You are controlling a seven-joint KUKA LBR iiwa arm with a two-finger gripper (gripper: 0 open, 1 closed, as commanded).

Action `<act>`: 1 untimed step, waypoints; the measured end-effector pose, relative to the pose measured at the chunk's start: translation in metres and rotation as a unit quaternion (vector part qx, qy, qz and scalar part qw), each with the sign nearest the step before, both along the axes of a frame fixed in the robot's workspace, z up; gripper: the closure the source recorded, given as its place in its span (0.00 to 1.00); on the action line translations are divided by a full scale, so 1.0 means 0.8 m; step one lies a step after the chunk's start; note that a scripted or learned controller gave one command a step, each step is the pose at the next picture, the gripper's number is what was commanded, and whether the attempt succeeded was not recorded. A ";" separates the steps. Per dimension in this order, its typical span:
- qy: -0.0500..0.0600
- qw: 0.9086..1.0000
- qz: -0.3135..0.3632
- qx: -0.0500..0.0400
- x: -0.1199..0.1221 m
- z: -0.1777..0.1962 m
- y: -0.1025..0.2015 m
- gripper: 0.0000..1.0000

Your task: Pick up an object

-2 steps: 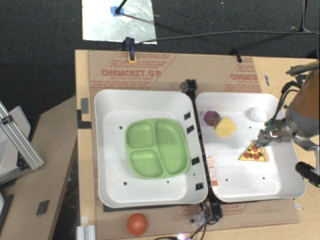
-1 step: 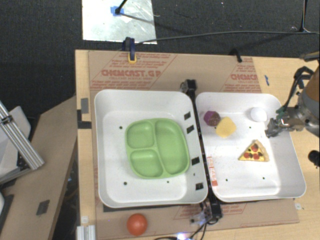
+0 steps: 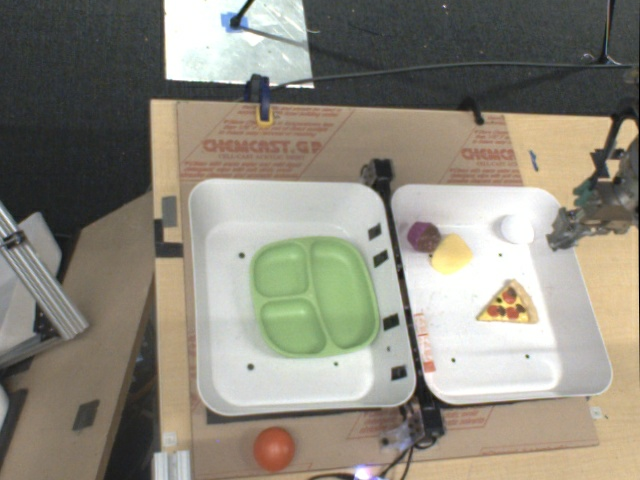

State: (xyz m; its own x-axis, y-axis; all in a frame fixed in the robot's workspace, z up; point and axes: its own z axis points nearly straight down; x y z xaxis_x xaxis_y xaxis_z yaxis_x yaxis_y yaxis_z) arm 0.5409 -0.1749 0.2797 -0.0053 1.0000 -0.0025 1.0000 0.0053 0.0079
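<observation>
In the right bin (image 3: pixel 570 368) lie a purple round object (image 3: pixel 424 236), a yellow rounded object (image 3: pixel 452 254), a white ball (image 3: pixel 516 229) and a toy pizza slice (image 3: pixel 509 304). The gripper (image 3: pixel 566 230) hangs at the bin's far right edge, just right of the white ball and apart from it. Nothing shows between its fingers.
The left bin (image 3: pixel 215 368) holds a green divided plate (image 3: pixel 312 294). An orange-red ball (image 3: pixel 273 448) sits on the cardboard in front of the left bin. Black clips run down the seam between the bins (image 3: pixel 392 288).
</observation>
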 end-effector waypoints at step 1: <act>0.002 1.000 0.002 0.002 0.003 0.002 0.059 1.00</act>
